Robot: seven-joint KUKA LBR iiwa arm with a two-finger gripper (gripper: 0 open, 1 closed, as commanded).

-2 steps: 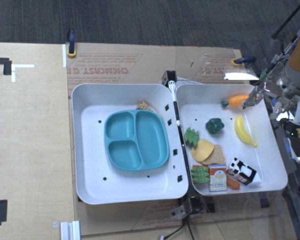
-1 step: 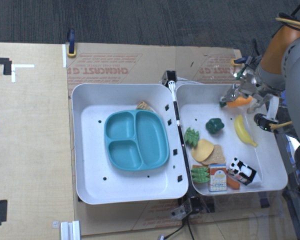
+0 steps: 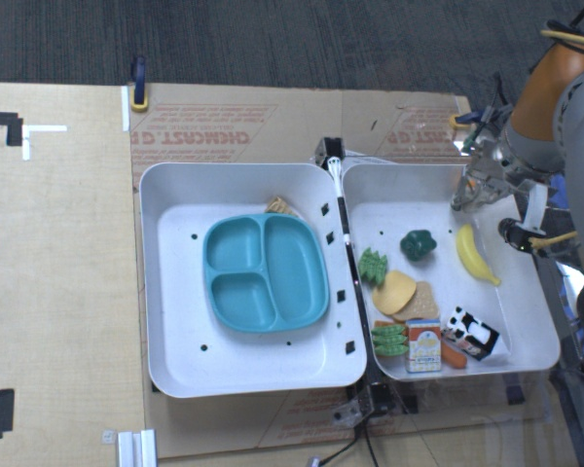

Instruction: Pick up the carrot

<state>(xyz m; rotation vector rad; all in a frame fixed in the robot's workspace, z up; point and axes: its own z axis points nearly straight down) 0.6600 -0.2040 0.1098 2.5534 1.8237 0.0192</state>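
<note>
**Carrot sits at near edge of right bin, gripper up at far right corner**

Two white bins side by side on the bench. Left bin (image 3: 165, 290) holds a teal divided plate (image 3: 267, 271), three compartments, sitting roughly centred. A small tan item (image 3: 278, 205) pokes out just behind the plate's far rim, too small to identify.

Right bin (image 3: 526, 343) holds the clutter. Carrot (image 3: 454, 356): small orange piece at the near edge of the bin, mostly tucked between the juice carton (image 3: 423, 346) on its left and the black-and-white cow toy (image 3: 470, 332) just above it; only a short orange stretch is visible. Green pea pod or similar (image 3: 389, 339) lies left of the carton, touching it. Above these, a yellow cheese wedge (image 3: 394, 291) overlaps a slice of bread (image 3: 421, 303). Leafy green lettuce piece (image 3: 373, 267) sits close to the bin's left wall. Dark green broccoli (image 3: 419, 244) is alone in mid-bin. Banana (image 3: 476, 256) lies at a slant toward the right wall.

Gripper (image 3: 467, 198) hangs over the far right corner of the right bin, well apart from the carrot, banana nearest to it. Nothing visible between its fingers; whether they are spread or closed cannot be told from this angle. Arm (image 3: 555, 95) comes in from the right, orange band above the wrist.
</note>
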